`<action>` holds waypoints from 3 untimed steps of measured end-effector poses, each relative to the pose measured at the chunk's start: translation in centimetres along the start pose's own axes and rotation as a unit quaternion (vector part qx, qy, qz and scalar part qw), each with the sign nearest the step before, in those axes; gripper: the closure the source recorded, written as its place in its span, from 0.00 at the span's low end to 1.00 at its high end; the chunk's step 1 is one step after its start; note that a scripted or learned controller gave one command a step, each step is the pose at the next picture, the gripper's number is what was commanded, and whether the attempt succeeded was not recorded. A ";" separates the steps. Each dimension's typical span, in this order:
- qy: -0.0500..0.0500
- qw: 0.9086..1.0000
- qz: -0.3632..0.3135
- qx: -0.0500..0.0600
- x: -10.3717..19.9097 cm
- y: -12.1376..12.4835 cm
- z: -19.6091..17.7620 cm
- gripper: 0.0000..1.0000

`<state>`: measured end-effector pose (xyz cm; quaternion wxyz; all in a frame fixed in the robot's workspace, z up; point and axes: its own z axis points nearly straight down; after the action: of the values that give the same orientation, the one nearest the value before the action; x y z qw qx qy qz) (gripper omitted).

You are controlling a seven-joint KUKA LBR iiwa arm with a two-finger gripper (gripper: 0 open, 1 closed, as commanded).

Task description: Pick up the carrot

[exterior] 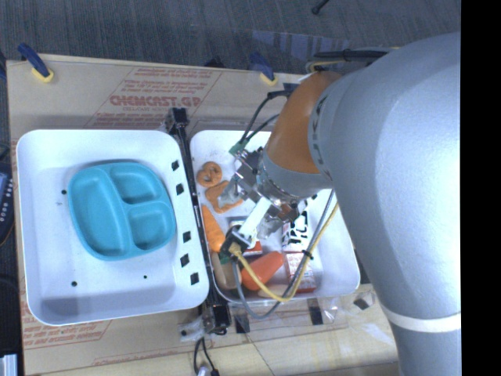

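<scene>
The carrot (211,227) is a long orange piece lying along the left wall of the right bin (344,257), pointing toward the bin's near end. My gripper (237,185) hangs low over the upper left part of that bin, just above and to the right of the carrot's far end. It sits close to a brown pretzel-like piece (222,200). The wrist and the big grey arm (391,171) hide most of the bin's right side. I see nothing clearly held.
A brown pretzel (208,173) lies at the right bin's far left. An orange-red wedge (264,268) and a red-and-white packet (301,272) lie near its front edge. The left bin (39,233) holds a blue divided plate (121,210).
</scene>
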<state>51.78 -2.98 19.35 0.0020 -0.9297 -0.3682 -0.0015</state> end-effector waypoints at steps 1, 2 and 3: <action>-0.007 1.000 -0.013 0.004 -0.4 8.8 8.0 0.00; -0.001 0.986 -0.166 0.000 3.8 5.2 0.1 0.00; -0.004 0.990 -0.138 0.002 1.1 1.8 0.3 0.00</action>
<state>53.78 -3.50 19.02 0.0021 -0.8702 -0.4927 0.0030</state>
